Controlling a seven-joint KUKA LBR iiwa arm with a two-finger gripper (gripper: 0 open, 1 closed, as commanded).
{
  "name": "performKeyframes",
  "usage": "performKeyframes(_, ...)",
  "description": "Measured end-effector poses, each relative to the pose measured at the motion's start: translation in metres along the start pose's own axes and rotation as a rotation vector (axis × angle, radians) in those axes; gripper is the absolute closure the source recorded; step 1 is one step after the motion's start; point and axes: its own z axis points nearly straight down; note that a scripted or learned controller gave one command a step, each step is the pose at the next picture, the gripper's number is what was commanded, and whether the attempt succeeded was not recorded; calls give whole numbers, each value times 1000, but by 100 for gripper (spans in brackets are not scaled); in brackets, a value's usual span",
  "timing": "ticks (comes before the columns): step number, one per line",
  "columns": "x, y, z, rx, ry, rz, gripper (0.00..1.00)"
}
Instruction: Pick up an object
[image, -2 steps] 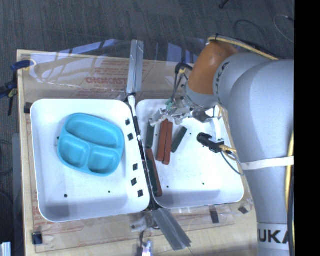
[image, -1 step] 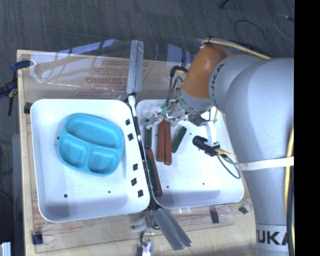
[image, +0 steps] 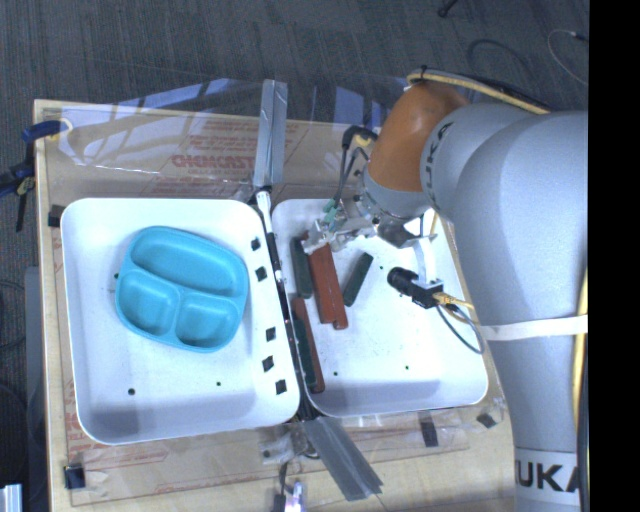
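My gripper (image: 334, 228) hangs low over the back left of the right bin (image: 400, 385), just above the upper end of a red-brown bar (image: 329, 290) lying on the bin floor. A short dark green block (image: 357, 279) lies to the right of that bar. Another dark green strip (image: 301, 266) lies to its left. A long brown stick (image: 308, 352) runs along the bin's left wall. Nothing is visibly lifted off the floor. The arm's grey body and orange band (image: 405, 135) cover the bin's right side.
The left bin (image: 95, 400) holds a blue divided plate (image: 182, 288). A metal divider rail (image: 268, 130) runs between the bins at the back. A black fitting with a cable (image: 412, 284) hangs off the arm over the right bin.
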Motion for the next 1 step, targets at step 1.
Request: performKeyframes(1, 37, 14, -93, 9, 2, 2, 100)
